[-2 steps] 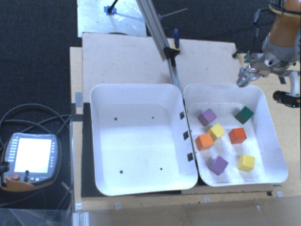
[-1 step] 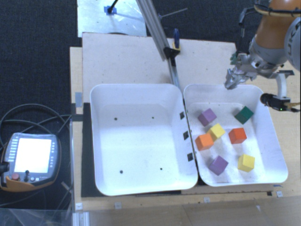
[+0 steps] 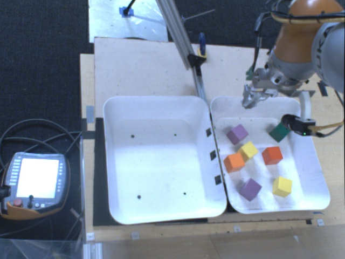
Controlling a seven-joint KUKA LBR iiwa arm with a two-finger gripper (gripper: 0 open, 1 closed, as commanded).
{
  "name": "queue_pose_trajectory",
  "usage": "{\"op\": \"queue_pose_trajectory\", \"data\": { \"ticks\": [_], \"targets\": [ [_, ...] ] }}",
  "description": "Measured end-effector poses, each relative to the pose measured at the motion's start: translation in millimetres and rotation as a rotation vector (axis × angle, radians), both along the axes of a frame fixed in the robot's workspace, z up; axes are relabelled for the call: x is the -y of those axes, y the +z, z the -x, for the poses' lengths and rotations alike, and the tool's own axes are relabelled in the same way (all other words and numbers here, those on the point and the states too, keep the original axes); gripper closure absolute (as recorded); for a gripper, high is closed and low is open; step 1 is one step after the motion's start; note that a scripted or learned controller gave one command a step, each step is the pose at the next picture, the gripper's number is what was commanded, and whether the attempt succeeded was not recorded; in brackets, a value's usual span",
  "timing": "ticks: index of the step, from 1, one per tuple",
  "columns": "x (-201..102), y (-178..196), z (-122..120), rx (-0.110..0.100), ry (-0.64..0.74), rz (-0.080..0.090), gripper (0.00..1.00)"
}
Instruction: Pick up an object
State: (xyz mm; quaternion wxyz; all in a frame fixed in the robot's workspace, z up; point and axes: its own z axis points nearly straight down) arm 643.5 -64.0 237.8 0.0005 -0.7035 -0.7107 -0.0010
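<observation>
I have the gripper (image 3: 251, 101) hanging over the far rim of the right bin (image 3: 318, 190), near that bin's far-left corner, and from this slant I cannot tell whether it is wide, narrow or holding anything; nothing is visibly caught in it. I take the nearer purple cube (image 3: 237, 134) as the likeliest target. It lies in the right bin just toward the camera from the gripper and a little to the view's left, so I judge the coming move to be a short travel inward over the bin and then a descent. Being a cube it offers no long axis, but it sits turned at an angle to the bin walls, so the wrist may need a twist. Around that purple cube the right bin also holds a yellow cube (image 3: 248, 150) touching an orange cube (image 3: 234, 162), a red cube (image 3: 272, 155), a second purple cube (image 3: 250, 189), a second yellow cube (image 3: 282, 186), and a green cube (image 3: 279, 131) off toward the arm. The left bin (image 3: 116, 144) sits alongside.
</observation>
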Motion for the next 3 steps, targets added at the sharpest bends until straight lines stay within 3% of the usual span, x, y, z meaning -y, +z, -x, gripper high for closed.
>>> {"op": "queue_pose_trajectory", "data": {
  "ticks": [1,3],
  "targets": [
    [-47,-11,17,-0.002,-0.001,0.0,1.0],
    [-141,4,55,-0.002,0.0,-0.001,1.0]
  ]
}}
